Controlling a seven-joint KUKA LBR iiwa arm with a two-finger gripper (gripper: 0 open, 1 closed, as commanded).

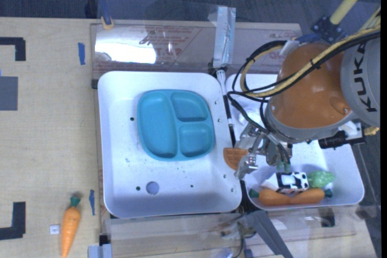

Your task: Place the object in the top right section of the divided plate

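Note:
The blue divided plate lies in the left white bin, its two smaller sections on the right side. My gripper hangs over the wall between the two bins, just right of the plate. It is shut on a small orange food toy, which sticks out to the left of the fingers above the bin edge. The top right section of the plate lies up and to the left of the toy.
The right bin holds a toy carrot, a black-and-white toy and a green piece. Another toy carrot lies on the bench at lower left. The arm and its cables cover much of the right bin.

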